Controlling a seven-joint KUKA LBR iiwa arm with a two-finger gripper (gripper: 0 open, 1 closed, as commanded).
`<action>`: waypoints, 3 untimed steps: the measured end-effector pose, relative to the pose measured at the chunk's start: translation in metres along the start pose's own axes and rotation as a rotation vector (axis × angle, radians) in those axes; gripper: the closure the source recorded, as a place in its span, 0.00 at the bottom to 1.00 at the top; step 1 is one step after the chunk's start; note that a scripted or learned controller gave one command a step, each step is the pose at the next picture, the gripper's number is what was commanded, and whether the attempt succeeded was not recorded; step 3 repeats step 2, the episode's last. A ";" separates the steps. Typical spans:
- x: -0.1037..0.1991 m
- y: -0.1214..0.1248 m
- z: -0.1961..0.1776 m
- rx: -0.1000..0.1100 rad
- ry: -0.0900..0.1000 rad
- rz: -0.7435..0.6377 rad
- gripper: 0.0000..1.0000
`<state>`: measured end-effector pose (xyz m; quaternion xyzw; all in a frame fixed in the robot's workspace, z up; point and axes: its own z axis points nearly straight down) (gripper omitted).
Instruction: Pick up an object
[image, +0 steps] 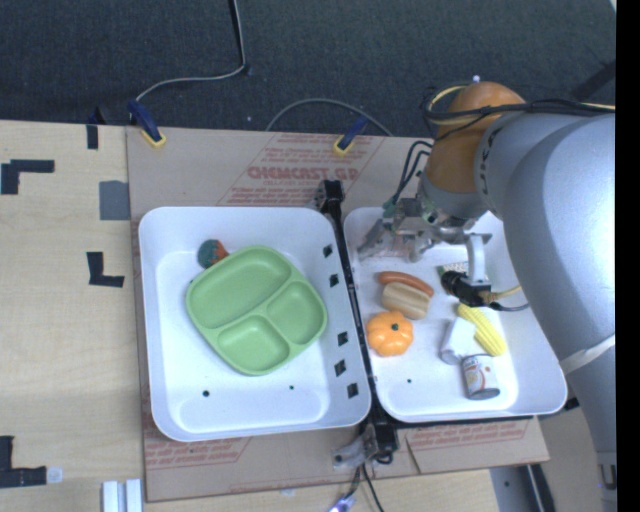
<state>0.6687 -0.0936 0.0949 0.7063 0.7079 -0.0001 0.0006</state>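
Note:
My gripper (392, 245) hangs over the far end of the right bin (530, 395). Its two fingers are spread, it is open, and nothing is between them. Just in front of it lies a toy hot dog (405, 291) in a bun. An orange pumpkin (390, 334) sits nearer, beside the divider between the bins. A yellow corn cob (482, 330) lies to the right of these, with a small can (479, 377) on its side below it and a white piece (454, 343) next to it.
The left bin (165, 400) holds a green divided plate (258, 308) and a small teal-and-orange object (211, 252) at its far corner. The grey arm (560, 220) covers the right bin's far right side. Black clips line the wall between the bins.

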 end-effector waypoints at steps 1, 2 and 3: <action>-0.001 -0.013 0.009 -0.001 -0.001 0.001 0.00; -0.005 -0.018 0.009 -0.002 -0.001 0.000 0.00; -0.005 -0.018 0.009 -0.002 -0.001 0.000 0.00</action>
